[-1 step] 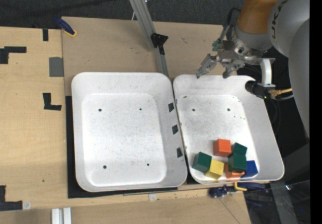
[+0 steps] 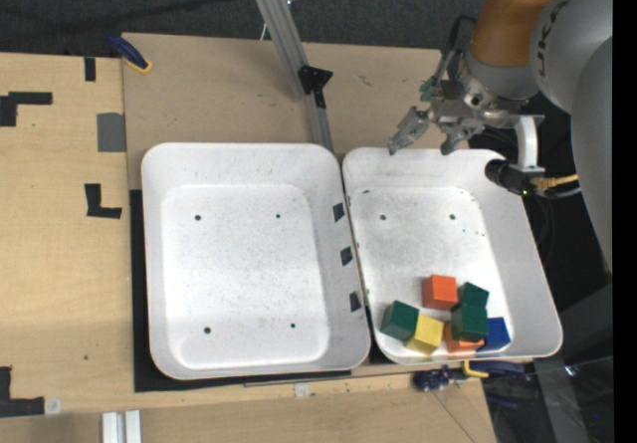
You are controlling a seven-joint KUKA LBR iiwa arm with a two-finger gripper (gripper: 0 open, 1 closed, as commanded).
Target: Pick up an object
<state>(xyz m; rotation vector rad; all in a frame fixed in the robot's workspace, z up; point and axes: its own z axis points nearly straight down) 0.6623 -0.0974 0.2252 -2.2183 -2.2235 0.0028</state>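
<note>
Several small blocks lie clustered in the near right corner of the right bin [image 2: 398,222]: an orange block [image 2: 439,291], a green block [image 2: 401,320], a yellow block [image 2: 428,332], a dark green block [image 2: 472,310] and a blue block [image 2: 496,332]. My gripper [image 2: 430,137] hangs over the far rim of the right bin, well away from the blocks. Its two fingers stand apart, open, with nothing between them.
The left bin [image 2: 244,252] sits beside the right one on a black mat. A slanted metal pole [image 2: 284,28] with a black clamp rises behind the bins. The grey arm with its orange band [image 2: 518,23] takes up the top right.
</note>
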